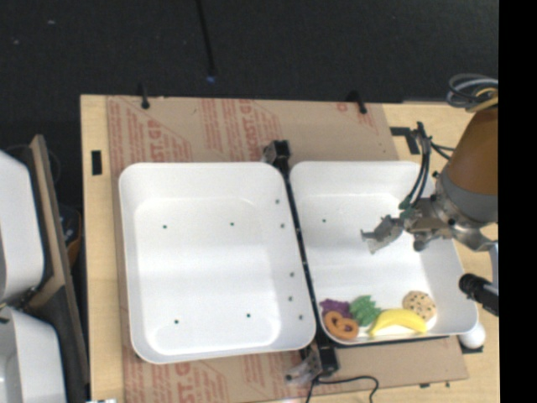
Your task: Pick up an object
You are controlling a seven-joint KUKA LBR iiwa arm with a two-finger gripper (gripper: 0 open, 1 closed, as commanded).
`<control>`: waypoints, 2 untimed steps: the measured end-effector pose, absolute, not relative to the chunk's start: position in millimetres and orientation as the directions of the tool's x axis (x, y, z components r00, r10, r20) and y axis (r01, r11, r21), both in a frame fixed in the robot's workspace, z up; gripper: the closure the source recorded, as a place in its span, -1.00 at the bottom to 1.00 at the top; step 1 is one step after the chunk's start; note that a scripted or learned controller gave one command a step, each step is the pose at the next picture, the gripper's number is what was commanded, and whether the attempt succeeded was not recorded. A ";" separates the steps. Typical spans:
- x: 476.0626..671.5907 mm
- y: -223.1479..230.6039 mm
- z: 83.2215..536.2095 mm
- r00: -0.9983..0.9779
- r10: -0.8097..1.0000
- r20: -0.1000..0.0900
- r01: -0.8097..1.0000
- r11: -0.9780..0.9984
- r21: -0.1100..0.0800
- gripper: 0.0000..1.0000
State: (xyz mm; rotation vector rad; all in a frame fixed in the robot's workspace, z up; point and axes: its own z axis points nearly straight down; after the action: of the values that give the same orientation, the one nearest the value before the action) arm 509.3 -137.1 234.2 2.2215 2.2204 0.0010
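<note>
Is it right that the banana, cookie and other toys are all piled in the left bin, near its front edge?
Not quite. The camera view shows the banana, cookie and other toys in the right bin, near its front edge. The tool hangs above that bin.

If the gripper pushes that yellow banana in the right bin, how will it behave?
The banana looks like a small toy, so probably light and stiff. Its curved shape may pivot rather than roll. Lying against the bin's near wall, it would likely jam there.
</note>
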 end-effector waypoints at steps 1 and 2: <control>523.9 -137.7 175.2 0.000 1.000 0.001 1.000 0.000 -0.004 -1.00; 503.6 -131.7 186.9 0.001 1.000 0.000 1.000 -0.001 0.001 -1.00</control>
State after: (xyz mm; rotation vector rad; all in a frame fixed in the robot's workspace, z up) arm 503.6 -131.7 186.9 2.2218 2.2198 0.0012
